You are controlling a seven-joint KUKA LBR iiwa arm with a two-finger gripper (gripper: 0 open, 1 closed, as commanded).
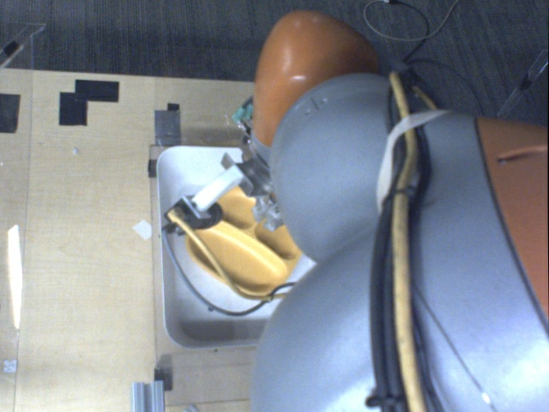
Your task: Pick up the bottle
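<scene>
**The claw could slip off the yellow bottle**

The smooth, rounded yellow plastic bottle (244,260) lies on its side inside the shallow white plastic bin (182,305), near the bin's right side. I think it is the bottle, but part of it is hidden. The robot's metal claw (264,206) is low in the bin, right above the bottle. The big grey round arm (386,264) covers it, so I cannot tell if the claw is open, shut, or holding anything.

What could go wrong? The bottle looks slick and curved, so the claw may slide off it. Then the bottle may roll away across the bin. The claw could also push down too hard and bump the bin's floor.

No words, names or labels can be read on the bottle or the bin.
</scene>
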